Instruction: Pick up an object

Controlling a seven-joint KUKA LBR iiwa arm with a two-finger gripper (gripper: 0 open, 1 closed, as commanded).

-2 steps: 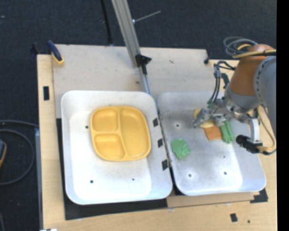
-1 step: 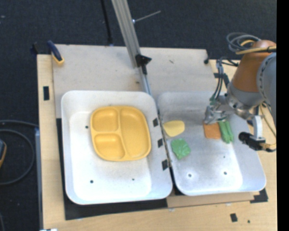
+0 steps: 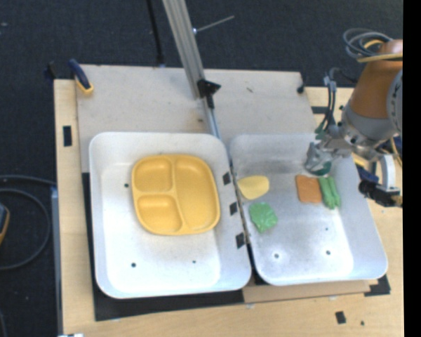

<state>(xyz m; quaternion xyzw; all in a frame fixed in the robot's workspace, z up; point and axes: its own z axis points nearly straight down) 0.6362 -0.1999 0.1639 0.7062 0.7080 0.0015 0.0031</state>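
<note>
The arm [image 3: 370,104] is grey with an orange band above the wrist; blue and yellow cables loop at its twelve o'clock side.

A slanted metal pole [image 3: 184,37] and blue-yellow clamp [image 3: 80,76] occupy the bench [image 3: 266,97].
</note>
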